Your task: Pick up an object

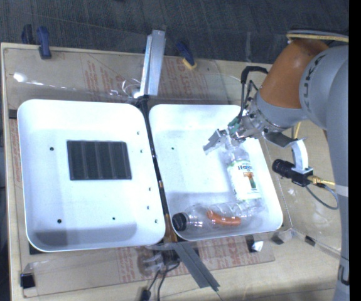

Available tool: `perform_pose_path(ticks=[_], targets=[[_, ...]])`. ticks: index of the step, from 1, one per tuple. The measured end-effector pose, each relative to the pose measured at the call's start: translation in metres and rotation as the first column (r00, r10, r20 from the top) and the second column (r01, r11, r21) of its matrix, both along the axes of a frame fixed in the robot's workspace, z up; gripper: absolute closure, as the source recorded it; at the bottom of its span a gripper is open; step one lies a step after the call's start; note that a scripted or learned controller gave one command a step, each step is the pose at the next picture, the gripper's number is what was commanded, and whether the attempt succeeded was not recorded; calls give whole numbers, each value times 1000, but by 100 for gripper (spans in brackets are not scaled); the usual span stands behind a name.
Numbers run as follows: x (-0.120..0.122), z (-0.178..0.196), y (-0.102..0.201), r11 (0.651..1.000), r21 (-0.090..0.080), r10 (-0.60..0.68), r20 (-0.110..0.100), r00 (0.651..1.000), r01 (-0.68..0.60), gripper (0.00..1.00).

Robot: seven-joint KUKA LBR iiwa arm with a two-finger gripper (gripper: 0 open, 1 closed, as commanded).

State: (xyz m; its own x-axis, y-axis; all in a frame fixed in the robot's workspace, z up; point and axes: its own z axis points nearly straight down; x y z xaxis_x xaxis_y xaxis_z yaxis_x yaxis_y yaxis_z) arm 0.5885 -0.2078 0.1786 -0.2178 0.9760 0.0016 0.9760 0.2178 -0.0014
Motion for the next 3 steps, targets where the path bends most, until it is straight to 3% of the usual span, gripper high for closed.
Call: perform_pose_path(ticks=[3], targets=[[-1, 11, -1, 999, -1, 37, -1, 999, -37, 0]])
